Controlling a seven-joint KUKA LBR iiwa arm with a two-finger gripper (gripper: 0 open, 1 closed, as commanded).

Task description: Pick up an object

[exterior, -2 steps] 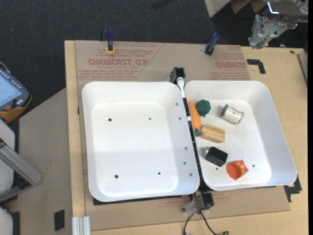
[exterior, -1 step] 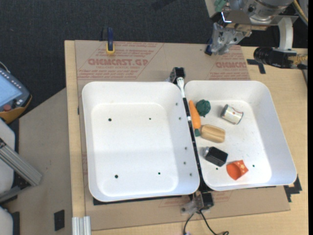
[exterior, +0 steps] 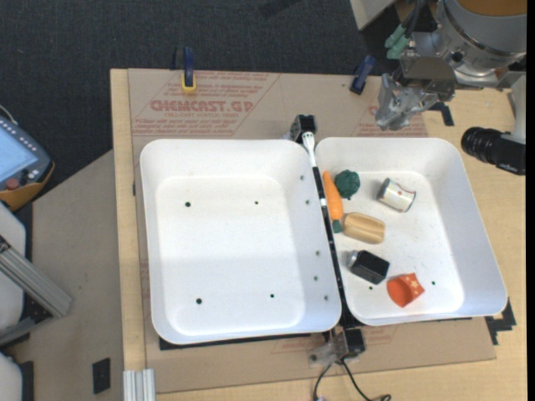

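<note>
Two shallow white plastic bins sit side by side on the brown cardboard-covered bench (exterior: 209,98); the left bin (exterior: 167,249) offers a broad open floor, while the right bin (exterior: 468,224) holds everything. Against its left wall lies a long orange carrot-shaped toy (exterior: 333,200), its long axis running along the divider. Beside it lie a dark green lump (exterior: 348,182), a tan wooden block (exterior: 364,228), a small silver cylinder (exterior: 395,195), a black box (exterior: 369,266) and an orange-red cup (exterior: 405,290). The grey two-finger gripper (exterior: 399,115) hangs beyond the right bin's far rim, grasping nothing; whether it is spread or closed I cannot tell.

Glossy white plastic bins (exterior: 159,224) (cardboard-like board (exterior: 134,107) beneath)
</note>
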